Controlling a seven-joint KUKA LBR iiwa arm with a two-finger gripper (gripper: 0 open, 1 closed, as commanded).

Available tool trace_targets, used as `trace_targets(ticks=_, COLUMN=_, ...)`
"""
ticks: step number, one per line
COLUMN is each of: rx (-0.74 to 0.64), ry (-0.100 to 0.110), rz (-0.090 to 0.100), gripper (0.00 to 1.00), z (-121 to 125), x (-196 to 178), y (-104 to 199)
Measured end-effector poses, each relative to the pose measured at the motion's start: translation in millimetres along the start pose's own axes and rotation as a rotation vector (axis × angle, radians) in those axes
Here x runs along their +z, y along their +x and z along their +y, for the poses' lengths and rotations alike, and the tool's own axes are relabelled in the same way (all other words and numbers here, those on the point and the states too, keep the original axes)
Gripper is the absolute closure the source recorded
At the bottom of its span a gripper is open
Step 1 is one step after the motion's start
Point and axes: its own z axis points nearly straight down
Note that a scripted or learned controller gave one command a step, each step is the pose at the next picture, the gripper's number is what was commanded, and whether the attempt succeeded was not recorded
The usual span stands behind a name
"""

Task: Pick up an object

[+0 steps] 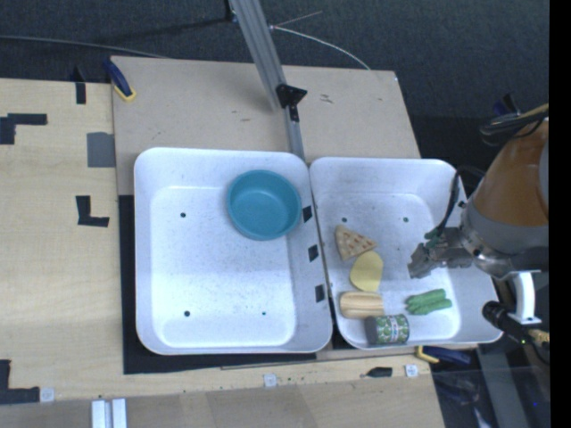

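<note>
A round blue bowl (263, 203), upright and hollow side up, sits in the left bin (169, 324), near that bin's far right corner. The bowl is plain, with a darker rim shadow inside.

The right bin (375, 175) holds the small things, gathered in its near half. A tan wedge (354, 242) with a crossed pattern lies just right of the divide. Touching its near edge is a pale yellow piece (367, 272), rounded and flat. Below that lies a beige roll (361, 305) on its side, and just beside it, at the near wall, a dark green can (389, 330), also on its side. To the right, a green pod (428, 302) lies tilted, apart from the can.

The gripper (430, 257) hangs over the right bin's right side, just above the pod; whether its fingers are spread or closed cannot be told, and nothing shows between them.
</note>
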Motion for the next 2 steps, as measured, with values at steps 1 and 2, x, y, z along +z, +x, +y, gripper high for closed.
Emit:
trace_targets(ticks=1, rx=-0.001, ry=-0.001, rz=0.0, gripper=1.0, z=6, x=-48, y=9)
trace_targets(ticks=2, rx=0.0, ry=-0.002, rz=-0.001, gripper=1.0, z=8, x=-108, y=1)
